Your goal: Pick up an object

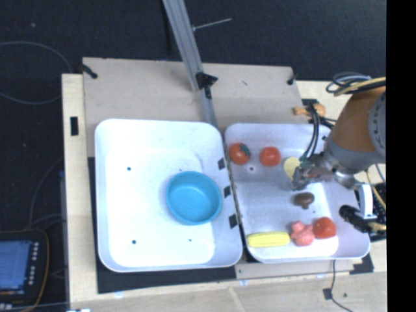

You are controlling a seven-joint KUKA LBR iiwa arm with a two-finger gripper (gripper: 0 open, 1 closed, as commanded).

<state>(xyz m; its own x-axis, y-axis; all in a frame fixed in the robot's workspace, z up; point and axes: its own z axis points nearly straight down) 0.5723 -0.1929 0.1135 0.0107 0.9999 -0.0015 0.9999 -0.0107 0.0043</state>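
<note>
- White plastic, the shallow right-hand bin (260, 194) holds all the small items; its left rim touches the right rim of the shallow white left-hand bin (130, 148)
- Grey arm with an orange band (357, 125) reaches in over the right bin's upper right corner, and its two-finger gripper (301, 179) hangs low above the bin's middle right
- Whether the gripper is open or closed, I cannot tell, since its tips are small and dark against the bin; nothing is seen held in it
- Small brown rounded object (303, 199) lies just below the gripper, apart from it
- Pale yellow round object (291, 168) sits just beside the gripper on its left, partly hidden by it
- Red tomato-like object with a green top (239, 153) and a plain red round object (270, 156) lie near the bin's upper left, with bare floor between them and the gripper
- Yellow elongated object (268, 240) lies along the front rim; a pink lumpy object (300, 233) touches a red round object (324, 227) near the front right corner
- Bare white floor spans the centre left of the right bin
- Blue round bowl (192, 197) sits in the left bin towards its right side, with wide open floor around it
- Grey metal rail (185, 41) slants down from above to the bins' back edge
</note>
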